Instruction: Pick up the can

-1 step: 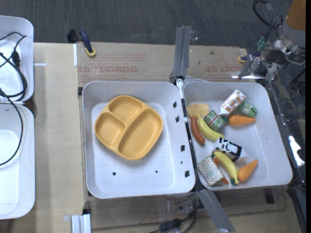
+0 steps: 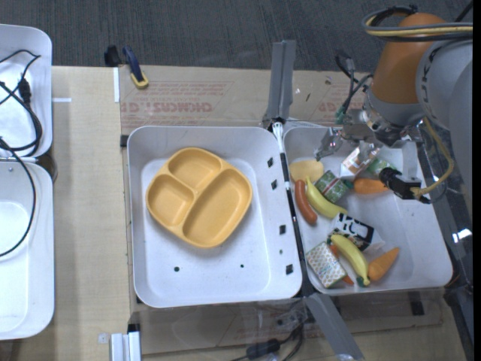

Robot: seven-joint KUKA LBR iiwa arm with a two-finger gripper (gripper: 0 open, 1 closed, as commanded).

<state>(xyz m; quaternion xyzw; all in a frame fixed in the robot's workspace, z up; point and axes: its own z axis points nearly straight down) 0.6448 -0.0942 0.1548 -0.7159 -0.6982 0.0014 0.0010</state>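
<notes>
A small can [image 2: 366,162] with a pale end and a green side lies tilted near the back of the right bin [image 2: 421,269]. My gripper [image 2: 349,150] hangs right over it, reaching in from the right under the orange wrist band. Its fingers [image 2: 328,143] are spread apart and stand open, one to the can's left, the other above its right part. I cannot tell whether they touch the can. An orange carrot [image 2: 370,187] lies against the can's front side.
The right bin also holds a dark green packet [image 2: 333,186], two bananas [image 2: 322,201] [image 2: 352,256], a red sausage [image 2: 305,202], a second carrot [image 2: 384,262] and small boxes [image 2: 325,265]. In the left bin [image 2: 150,269] sits a yellow divided plate [image 2: 198,195].
</notes>
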